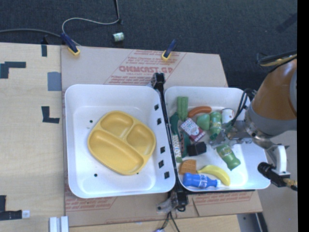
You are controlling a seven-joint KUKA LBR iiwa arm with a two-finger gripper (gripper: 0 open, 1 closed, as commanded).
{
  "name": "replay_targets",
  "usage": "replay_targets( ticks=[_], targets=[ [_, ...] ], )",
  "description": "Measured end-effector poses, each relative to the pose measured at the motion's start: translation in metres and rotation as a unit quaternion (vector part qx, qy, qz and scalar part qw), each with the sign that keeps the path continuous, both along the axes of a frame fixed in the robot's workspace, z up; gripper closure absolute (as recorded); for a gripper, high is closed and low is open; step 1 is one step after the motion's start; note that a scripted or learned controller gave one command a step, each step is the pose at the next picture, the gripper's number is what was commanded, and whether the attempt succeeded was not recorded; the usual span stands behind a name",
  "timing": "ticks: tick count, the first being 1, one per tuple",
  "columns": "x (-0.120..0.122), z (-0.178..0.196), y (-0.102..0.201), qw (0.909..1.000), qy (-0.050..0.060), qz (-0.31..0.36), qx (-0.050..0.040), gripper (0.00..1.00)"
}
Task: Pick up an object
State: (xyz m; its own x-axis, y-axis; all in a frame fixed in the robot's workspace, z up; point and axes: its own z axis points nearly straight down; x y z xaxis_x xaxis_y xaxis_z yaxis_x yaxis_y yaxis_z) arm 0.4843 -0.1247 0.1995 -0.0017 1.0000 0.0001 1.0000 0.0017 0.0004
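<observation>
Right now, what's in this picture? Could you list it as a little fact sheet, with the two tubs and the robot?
left bin: holds one yellow plate with compartments
right bin: a heap of small toy items
near front edge: banana beside a blue bottle
near back: green stick, orange sausage
middle: red packet, black block
arm: reaches in from the right, over the right bin
claw: low among the green items; grip unclear

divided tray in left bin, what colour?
Yellow, the divided tray, plain in the camera view.
</observation>
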Motion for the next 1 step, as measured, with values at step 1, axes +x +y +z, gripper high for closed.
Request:
replay_targets(
  ticks=[1],
  targets=[
    [0.0000,0.0470,0.0346,1.0000,0.000,0.000,-0.0002,1.00]
  ],
)
